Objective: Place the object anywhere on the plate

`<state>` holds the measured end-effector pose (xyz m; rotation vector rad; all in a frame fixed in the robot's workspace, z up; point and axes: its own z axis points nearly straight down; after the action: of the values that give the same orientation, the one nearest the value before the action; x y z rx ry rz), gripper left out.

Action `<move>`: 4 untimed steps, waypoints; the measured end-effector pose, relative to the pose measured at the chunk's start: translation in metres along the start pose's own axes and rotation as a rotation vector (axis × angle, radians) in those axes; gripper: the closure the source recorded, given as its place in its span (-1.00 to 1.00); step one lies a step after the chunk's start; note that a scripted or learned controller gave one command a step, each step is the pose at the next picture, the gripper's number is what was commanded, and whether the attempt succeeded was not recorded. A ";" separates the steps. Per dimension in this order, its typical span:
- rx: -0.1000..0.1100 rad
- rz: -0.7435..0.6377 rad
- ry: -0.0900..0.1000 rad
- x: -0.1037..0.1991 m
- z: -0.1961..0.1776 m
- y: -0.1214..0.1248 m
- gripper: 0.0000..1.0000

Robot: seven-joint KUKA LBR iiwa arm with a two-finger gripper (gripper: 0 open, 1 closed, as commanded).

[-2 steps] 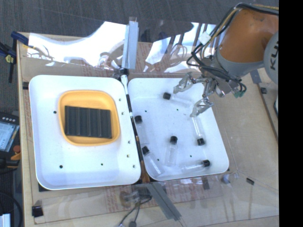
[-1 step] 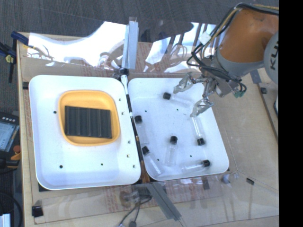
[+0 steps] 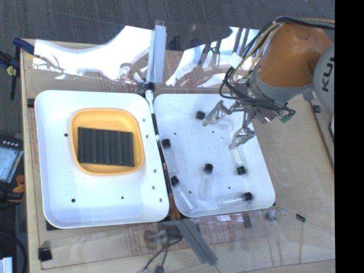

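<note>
2 bins sat side by side on the worktop (image 3: 296,243). The plate (image 3: 106,141) lay in the left bin (image 3: 57,198); several vials (image 3: 207,178) lay in the right bin (image 3: 187,112).

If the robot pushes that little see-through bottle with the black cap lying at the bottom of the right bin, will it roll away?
Probably. The vial lies on its side and looks round, so a nudge would likely roll it across the smooth white right bin. It looks clear, thin and small, so it is probably light, and may slip between the gripper fingers.
</note>
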<state>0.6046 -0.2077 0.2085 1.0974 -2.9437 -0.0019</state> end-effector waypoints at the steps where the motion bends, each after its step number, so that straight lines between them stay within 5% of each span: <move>1: -0.003 -0.381 0.001 0.014 -0.003 0.013 -1.00; 2: -0.004 -0.380 0.001 0.015 -0.003 0.012 -1.00; 3: -0.004 -0.675 0.001 0.032 -0.001 0.028 -1.00; 4: -0.004 -0.675 0.001 0.033 -0.001 0.028 -1.00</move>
<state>0.5614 -0.2081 0.2096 2.0084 -2.4131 -0.0075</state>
